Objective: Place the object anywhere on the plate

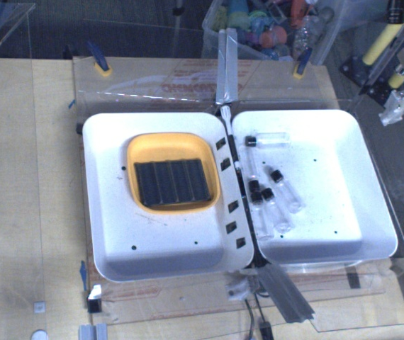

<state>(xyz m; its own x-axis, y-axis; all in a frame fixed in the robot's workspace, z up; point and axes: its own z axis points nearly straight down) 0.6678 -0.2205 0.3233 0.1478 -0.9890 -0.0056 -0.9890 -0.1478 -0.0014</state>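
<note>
Near edge of the bench (25, 261): bare wood, some clips and a metal bracket at the foot of the divider (234, 183) between the bins. Left bin (110, 250) holds the yellow plate (139, 147), squarish, with a dark ribbed insert lying in its well. Right bin (344, 239) holds the objects: several clear vials with black caps (269, 186) clustered near the divider, well apart from the plate, and one vial (266, 140) lying alone farther back. Nothing rests on the plate's rim or insert besides that dark pad. Far right, beyond the bin corner, a pale metal part that I take for the claw (400, 105), parked off the bench; whether it stands wide or narrow I cannot tell. Judgement: picking not begun. Next move calls for reaching in over the right bin, dropping onto one vial lying clear of its neighbours, then carrying it left across the divider.
</note>
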